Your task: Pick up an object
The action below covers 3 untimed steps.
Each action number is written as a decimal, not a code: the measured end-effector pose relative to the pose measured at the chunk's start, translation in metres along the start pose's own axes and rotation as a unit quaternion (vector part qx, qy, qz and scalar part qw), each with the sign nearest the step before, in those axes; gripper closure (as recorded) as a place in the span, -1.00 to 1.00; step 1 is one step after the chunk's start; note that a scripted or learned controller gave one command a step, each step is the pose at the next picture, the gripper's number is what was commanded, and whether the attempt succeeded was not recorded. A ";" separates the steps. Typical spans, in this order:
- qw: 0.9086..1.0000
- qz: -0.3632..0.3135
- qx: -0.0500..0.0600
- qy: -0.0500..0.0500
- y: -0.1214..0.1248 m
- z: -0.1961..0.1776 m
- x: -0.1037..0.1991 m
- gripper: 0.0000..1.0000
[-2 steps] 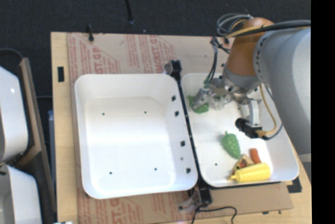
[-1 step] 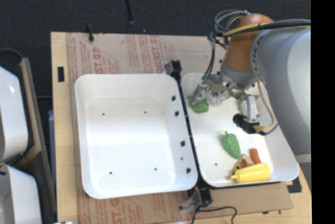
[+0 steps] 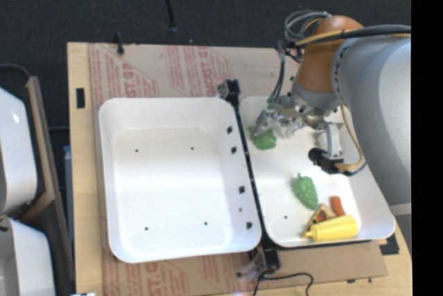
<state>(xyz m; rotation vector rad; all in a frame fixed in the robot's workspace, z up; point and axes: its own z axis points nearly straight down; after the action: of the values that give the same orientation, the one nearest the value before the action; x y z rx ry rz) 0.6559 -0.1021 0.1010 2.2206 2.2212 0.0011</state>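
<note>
- A small, rounded bright-green soft-looking object (image 3: 264, 141) lies in the right shallow white plastic bin (image 3: 360, 208), in its upper-left part, close to the dividing wall between the two bins.
- Its surface is lumpy and matte; finer detail is too blurred to make out.
- The grey two-finger gripper (image 3: 266, 123) sits directly above this green object, at or touching its top edge, with the grey arm and its orange band (image 3: 325, 56) reaching in from the right.
- I cannot tell whether the fingers are spread or pressed together, since they merge into a grey blur against the white bin; the object may be touched, but nothing shows clearly between them.
- Lower in the same bin lies a darker green, leaf-shaped toy vegetable (image 3: 304, 191), well apart from the gripper.
- Near the bin's lower right corner rest a yellow plastic squeeze-bottle-shaped item (image 3: 336, 228) and a small orange-red cylindrical piece (image 3: 336, 205), near each other.
- The left shallow white plastic bin (image 3: 114, 149) stands just beside the right one, their walls touching along a dark seam.
- Both bins rest on a sheet of brown cardboard (image 3: 156, 70) printed with red lettering, upside down from this view and too faint to read.
</note>
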 end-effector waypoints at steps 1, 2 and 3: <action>1.000 0.001 0.000 0.000 -0.012 0.000 0.004 -1.00; 1.000 0.000 0.000 0.000 0.012 0.000 -0.002 -1.00; 1.000 0.001 0.001 0.000 -0.023 0.000 -0.002 -1.00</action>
<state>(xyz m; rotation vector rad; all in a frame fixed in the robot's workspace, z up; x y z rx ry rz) 0.6332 -0.1044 0.1010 2.2223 2.2204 -0.0007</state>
